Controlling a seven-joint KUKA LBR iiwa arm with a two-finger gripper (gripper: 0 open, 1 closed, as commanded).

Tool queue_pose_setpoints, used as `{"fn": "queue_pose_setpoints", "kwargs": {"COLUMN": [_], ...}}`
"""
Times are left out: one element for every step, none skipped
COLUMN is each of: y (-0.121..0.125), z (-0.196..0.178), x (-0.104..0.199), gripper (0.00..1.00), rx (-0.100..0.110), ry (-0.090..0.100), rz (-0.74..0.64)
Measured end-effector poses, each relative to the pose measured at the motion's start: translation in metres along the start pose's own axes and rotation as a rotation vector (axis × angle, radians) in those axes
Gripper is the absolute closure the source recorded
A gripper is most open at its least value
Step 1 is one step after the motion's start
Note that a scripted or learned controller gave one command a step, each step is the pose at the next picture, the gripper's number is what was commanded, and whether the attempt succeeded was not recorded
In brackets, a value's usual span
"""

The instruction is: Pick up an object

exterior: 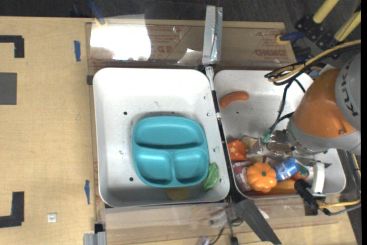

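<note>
1. Gripper (pixel 285 153) low over the near half of the right bin (pixel 258 80), just above the clutter. Cannot tell its state: wrist and orange band (pixel 322 109) cover it from above.
2. Nothing seen held. No object visibly lifted clear of the pile.
3. Directly beside the gripper: a blue-and-white item (pixel 287 170), touching or nearly touching the tool. Likely the target, but contact cannot be confirmed.
4. Just toward the near edge: small orange pumpkin (pixel 262 177), sitting on the bin floor, apart from the tool.
5. Toward the divider between the bins: red-orange piece (pixel 237 150), also resting in the pile.
6. Toward the far edge of the right bin: orange sausage-shaped item (pixel 234 98), alone, well apart from the gripper.
7. Left bin (pixel 114 89): teal divided tray (pixel 170 150) in the near half; green object (pixel 211 176) at the tray's near right corner, partly tucked under it.
8. Progress, judged: at the reach/grasp stage. Pick not yet shown done; closing on something and lifting are left.
9. Hard to read: the pile under the wrist is a blur of small parts and clear wrapping; the right bin's right side is covered by the arm; cables (pixel 292 74) cross the far right corner.
</note>
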State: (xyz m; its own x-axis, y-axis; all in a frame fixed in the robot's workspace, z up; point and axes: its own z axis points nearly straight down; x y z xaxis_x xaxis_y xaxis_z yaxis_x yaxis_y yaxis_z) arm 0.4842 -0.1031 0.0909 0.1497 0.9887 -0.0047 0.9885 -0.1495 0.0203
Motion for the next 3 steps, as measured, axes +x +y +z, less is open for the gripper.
{"fn": "queue_pose_setpoints", "kwargs": {"y": [0.001, -0.011, -0.012], "z": [-0.010, -0.137, -0.201], "x": [0.003, 0.065, 0.082], "gripper": [1.00, 1.00, 1.00], "rx": [-0.002, 0.018, 0.016], "ry": [0.005, 0.006, 0.005], "rz": [-0.002, 0.178, 0.081]}}
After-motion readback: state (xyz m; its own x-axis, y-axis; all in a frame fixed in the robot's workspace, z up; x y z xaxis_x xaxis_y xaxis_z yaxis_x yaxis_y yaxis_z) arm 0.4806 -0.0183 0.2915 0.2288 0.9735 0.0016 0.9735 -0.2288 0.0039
